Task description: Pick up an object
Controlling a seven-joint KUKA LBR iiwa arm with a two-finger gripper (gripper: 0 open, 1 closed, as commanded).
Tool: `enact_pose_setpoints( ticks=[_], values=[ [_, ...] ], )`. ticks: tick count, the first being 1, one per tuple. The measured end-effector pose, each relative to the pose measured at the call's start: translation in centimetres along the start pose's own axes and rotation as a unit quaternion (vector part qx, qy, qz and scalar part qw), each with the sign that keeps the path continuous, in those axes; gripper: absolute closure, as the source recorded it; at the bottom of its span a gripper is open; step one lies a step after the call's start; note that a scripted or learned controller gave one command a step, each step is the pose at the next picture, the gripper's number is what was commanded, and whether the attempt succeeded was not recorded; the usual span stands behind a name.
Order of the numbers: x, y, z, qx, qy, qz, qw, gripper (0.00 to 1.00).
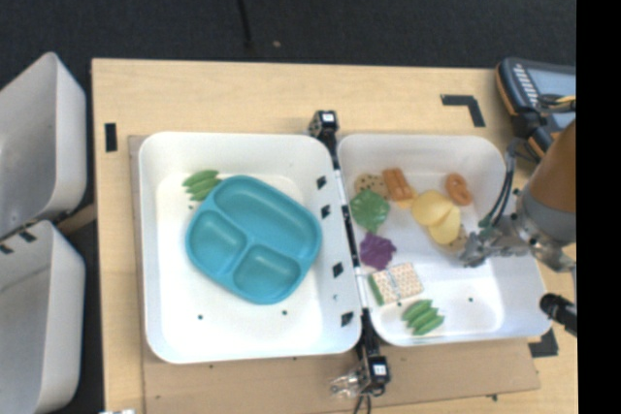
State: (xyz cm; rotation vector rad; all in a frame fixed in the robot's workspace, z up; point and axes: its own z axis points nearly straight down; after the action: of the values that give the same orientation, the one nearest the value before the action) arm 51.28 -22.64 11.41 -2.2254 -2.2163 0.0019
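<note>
- The arm (555, 184) enters from the right edge of the camera view, and its orange band sits above the grey wrist.
- The gripper (473, 252) is low inside the right bin (485, 325), just right of the yellow pieces (437, 214). Whether it is spread or closed cannot be told from this view, and no object is visible in its grasp.
- The right bin contains the candidate objects. A brown cookie (366, 182) and an orange-brown piece (396, 183) lie near the far wall. An orange ring-shaped piece (458, 189) lies to their right. A green leafy item (369, 208) lies by the divider, and a purple item (376, 250) lies just below it. A checkered packet (397, 284) sits nearer the front, and a green pod (422, 316) lies by the front wall.
- The left bin (175, 325) holds a blue sectioned plate (252, 238), with a second green pod (201, 181) just beside its upper-left rim.
- Both bins rest side by side on the wooden bench (243, 92).
</note>
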Motion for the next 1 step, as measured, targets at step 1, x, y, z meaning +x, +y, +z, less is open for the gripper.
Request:
enact_pose_setpoints(
  ticks=[1],
  values=[
    [-0.15, 0.79, -4.39, -0.003, -0.001, -0.003, 1.0000, 1.00]
  ],
)
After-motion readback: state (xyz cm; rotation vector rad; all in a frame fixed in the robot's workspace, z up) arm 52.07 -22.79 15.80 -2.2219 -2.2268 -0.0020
